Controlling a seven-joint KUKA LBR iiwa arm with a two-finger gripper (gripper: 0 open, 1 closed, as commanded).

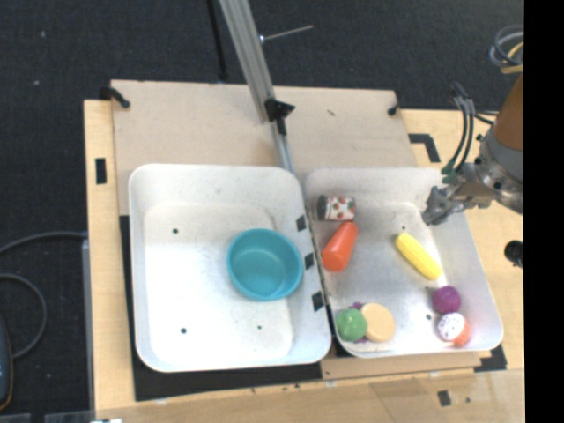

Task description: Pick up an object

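My gripper (438, 206) hangs over the right bin's (379, 183) far right side, just up and right of a yellow corn cob (417, 255). Nothing shows between its fingers. An orange carrot (339, 246) lies by the bin's left wall, with a small patterned can (337, 207) above it. At the front lie a green ball (352, 324) and a tan round piece (379, 322). A purple ball (446, 300) and a white and orange piece (453, 327) sit in the front right corner.
The left bin (176, 201) holds a blue bowl (264, 263) near its right side. A metal pole (251, 55) slants from the top down to the gap between the bins. Cables (463, 139) hang by the arm at the right.
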